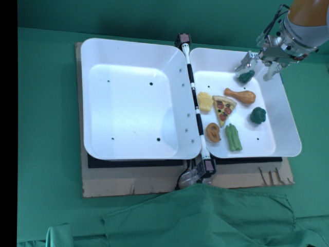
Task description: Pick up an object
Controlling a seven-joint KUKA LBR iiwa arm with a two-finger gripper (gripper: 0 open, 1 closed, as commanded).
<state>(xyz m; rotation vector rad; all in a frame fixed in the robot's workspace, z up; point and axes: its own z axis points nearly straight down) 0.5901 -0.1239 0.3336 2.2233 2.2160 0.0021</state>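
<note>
My gripper hangs over the far side of the right bin, open, its two fingers spread wide. A small dark green toy vegetable lies just below the left finger, not clamped between the two. Nearer in the same bin lie an orange chicken drumstick, a pizza slice, a yellow piece, a brown pretzel-like piece, a bunch of green asparagus and a broccoli floret.
The left bin sits beside the right one, with a black and white divider rail between them. Both rest on a cardboard sheet on green cloth. A fold of green cloth lies at the front.
</note>
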